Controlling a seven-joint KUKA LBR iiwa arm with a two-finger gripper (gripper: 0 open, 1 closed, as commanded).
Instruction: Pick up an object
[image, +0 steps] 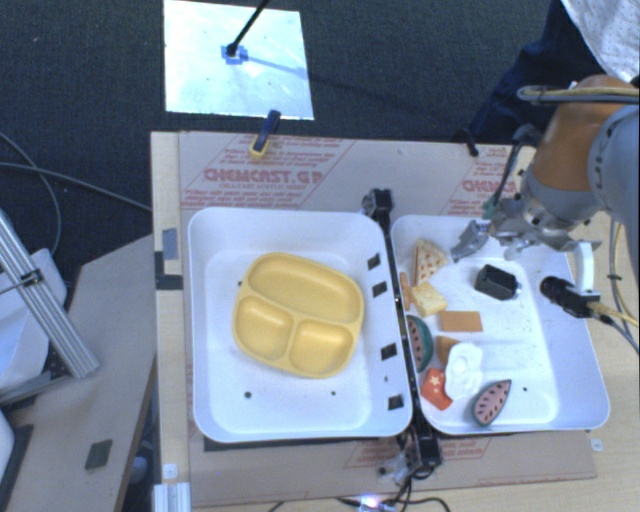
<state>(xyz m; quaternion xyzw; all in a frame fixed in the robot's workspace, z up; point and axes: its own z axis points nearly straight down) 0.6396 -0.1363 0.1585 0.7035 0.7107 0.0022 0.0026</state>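
A watermelon slice is seen nearest, at the front of the right bin, with a red piece and a white object just beside it to the left. Further back in that bin, a round green-rimmed watermelon piece is pressed against the left wall, an orange flat slab and a pale cheese-like block are laid near the middle, and a pizza wedge is found at the back. A small black block is set apart to the right of these. The gripper is held over the back of the right bin, between the pizza wedge and the black block; whether it is clenched or released cannot be told, and nothing is seen between its fingers. In the left bin, a yellow divided tray is laid near the centre. Both bins are carried on the bench.
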